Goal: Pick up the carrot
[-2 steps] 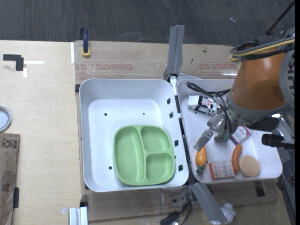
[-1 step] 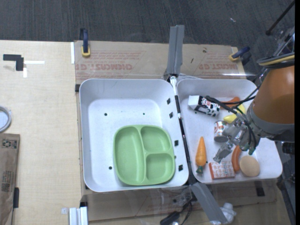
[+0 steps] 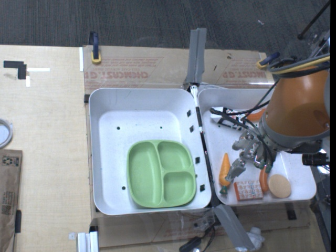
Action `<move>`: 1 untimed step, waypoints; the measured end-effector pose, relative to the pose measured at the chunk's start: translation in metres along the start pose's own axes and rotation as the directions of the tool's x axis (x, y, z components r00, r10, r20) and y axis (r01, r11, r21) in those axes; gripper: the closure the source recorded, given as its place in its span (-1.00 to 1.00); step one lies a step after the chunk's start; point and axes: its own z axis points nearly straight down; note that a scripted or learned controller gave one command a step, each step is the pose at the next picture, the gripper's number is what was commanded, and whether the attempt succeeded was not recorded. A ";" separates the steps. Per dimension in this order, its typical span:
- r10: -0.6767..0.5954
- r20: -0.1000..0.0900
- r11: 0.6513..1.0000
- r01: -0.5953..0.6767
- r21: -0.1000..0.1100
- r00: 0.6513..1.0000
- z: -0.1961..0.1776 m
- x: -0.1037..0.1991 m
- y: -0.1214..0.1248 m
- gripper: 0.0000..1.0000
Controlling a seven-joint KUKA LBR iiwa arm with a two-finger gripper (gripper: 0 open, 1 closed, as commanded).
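The carrot (image 3: 224, 169) lies in the right bin (image 3: 210, 140), close against its left wall, running roughly from twelve to six o'clock with a slight lean. Its lower end is partly covered by the pincer (image 3: 239, 168), which hangs just at the carrot's three o'clock side, low over the bin floor. Whether the pincer's tips are apart or together cannot be told from this slant; nothing is seen clamped between them.

At the carrot's five o'clock sits a small red-and-white packet (image 3: 248, 191), and beyond it a tan, egg-like round thing (image 3: 280, 186) with an orange piece (image 3: 264, 180) beside it. The left bin (image 3: 97, 140) holds a green divided plate (image 3: 160, 173).

The carrot looks like a toy piece, so likely light, stiff and smooth-skinned, apt to roll or slip out of a loose pinch. It tapers, so the best hold is probably across its thick middle, with the pincer's line of closing set square to the long axis. The nearby wall leaves little room on the nine o'clock side, which could block one tip or push the carrot away.
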 end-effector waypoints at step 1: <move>0.098 0.005 0.995 -0.098 -0.002 0.995 0.085 -0.051 -0.032 -1.00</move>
